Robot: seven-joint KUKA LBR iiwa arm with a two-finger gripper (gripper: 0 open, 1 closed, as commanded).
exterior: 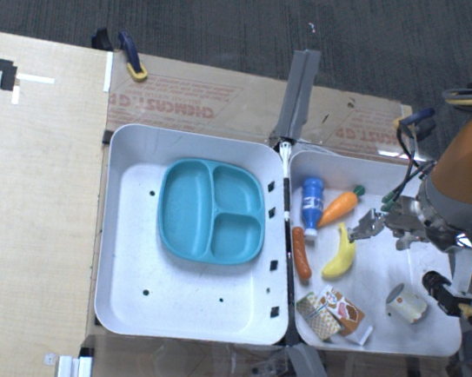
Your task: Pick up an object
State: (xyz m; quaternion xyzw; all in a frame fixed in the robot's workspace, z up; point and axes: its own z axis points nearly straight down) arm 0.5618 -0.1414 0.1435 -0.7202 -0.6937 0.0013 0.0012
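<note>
Claw (367, 226) just beside banana (341, 255)

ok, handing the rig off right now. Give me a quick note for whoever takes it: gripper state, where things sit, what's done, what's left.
Gripper: low over the right bin, near the top of the banana; nothing visibly held.
Right bin: blue bottle and sausage along the left wall, carrot beside the bottle, banana mid-bin, small carton at the front, white cup on its side to the right.
Left bin: teal divided plate.
Done: arm is in over the right bin.
Left: the pick itself; no object is lifted yet. The banana looks like the closest candidate.
</note>
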